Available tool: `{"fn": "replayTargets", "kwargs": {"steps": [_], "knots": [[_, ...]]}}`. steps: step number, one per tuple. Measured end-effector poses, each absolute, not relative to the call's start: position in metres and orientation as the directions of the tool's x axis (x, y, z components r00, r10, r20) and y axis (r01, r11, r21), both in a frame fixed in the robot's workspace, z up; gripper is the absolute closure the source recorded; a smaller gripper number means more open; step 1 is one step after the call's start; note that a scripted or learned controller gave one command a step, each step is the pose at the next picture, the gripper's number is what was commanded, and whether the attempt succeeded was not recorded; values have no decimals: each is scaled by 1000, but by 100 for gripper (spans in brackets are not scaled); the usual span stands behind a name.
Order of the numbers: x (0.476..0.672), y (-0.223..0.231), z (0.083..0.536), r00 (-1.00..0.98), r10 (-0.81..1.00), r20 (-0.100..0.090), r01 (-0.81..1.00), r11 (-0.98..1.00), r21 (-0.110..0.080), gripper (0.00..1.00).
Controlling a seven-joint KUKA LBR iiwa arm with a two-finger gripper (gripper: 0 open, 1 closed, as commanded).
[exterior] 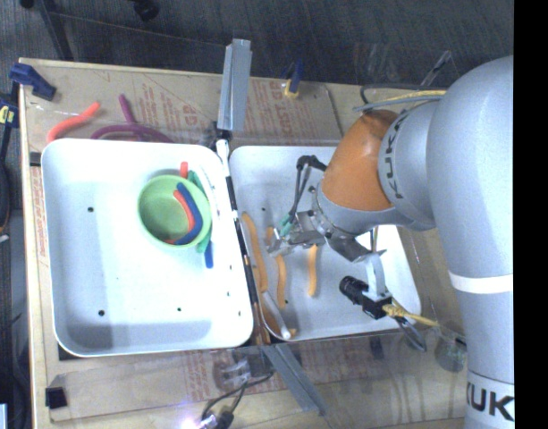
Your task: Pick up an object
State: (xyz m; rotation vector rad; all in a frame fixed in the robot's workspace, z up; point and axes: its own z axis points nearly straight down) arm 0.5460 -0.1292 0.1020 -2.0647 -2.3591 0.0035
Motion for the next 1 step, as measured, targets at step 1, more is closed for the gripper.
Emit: {"fn": "replayTargets", "kwargs": {"steps": [1], "knots": [[564,-102,203,-14,1000,0,1000,14,-3,100]]}}
